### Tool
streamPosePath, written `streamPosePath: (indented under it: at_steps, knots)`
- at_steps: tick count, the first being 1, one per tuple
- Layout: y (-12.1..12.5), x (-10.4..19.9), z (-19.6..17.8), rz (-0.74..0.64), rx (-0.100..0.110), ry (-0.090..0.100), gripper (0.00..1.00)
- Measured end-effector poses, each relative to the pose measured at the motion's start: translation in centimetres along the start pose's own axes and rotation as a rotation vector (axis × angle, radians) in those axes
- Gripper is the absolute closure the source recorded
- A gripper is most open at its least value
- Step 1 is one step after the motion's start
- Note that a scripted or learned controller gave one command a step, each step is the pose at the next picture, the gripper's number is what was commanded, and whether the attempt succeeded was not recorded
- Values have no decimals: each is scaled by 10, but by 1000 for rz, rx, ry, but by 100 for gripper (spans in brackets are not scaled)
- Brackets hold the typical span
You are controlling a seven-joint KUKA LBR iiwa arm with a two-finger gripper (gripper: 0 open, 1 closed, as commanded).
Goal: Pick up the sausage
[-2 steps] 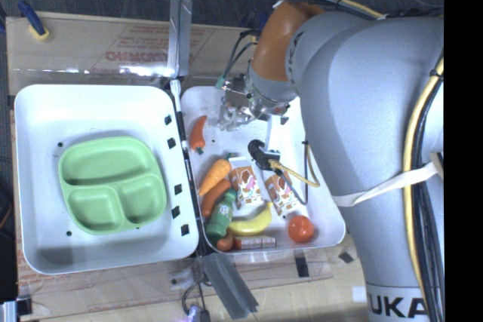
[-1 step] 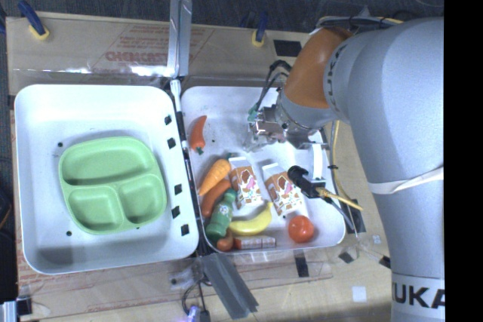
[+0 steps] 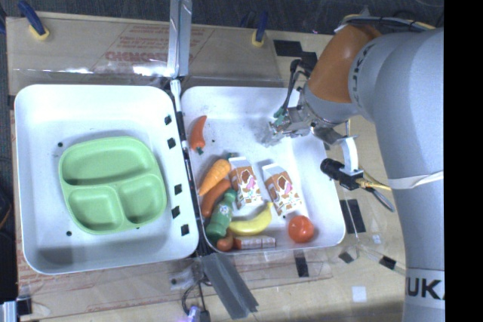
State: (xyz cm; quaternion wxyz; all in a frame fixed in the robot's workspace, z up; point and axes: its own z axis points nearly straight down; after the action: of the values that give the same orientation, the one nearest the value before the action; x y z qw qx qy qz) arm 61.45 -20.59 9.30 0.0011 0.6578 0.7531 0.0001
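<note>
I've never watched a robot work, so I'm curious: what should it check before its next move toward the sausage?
1. Sausage identified: cannot tell. The reddish stick at the right bin's near edge is a likely candidate.
2. Gripper above it: not ok. It is over the bin's far part.
3. Room around the stick: not ok. The banana and the green bottle crowd it.
4. Straight path: not ok. Two cartons lie between.
5. Green tray out of the way: ok. It lies in the left bin.
</note>
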Motion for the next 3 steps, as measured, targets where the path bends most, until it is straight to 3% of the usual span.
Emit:
streamPosePath:
  at_steps: [1,2,3]
  knots:
    - [-18,7,1,-26,4,3,100]
    - [3,-3,-91,-217,1,0,100]
    - [-49,70,-142,-574,2,2,100]
